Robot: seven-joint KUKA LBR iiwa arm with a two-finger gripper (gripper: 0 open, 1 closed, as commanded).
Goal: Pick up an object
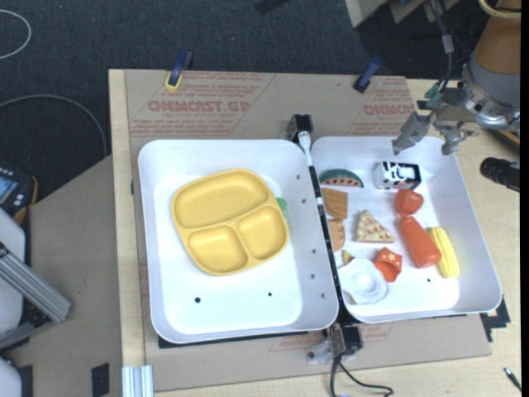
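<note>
My gripper [428, 139] hangs over the far right part of the right bin [475, 222], its two fingers spread open with nothing between them. Just below it lies a black-and-white toy cow [398, 173]. Further down the bin lie a red tomato-like piece [408, 201], a red sausage [420, 242], a yellow corn cob [445, 251], a pizza slice [373, 228], a watermelon slice [341, 178], a toast piece [335, 203], a red strawberry-like piece [388, 262] and a fried egg [364, 281].
The left bin [157, 246] holds a yellow divided plate [229, 220] with a small green item [282, 206] at its right edge. Both bins rest on a cardboard sheet [132, 106] held by clamps at the back.
</note>
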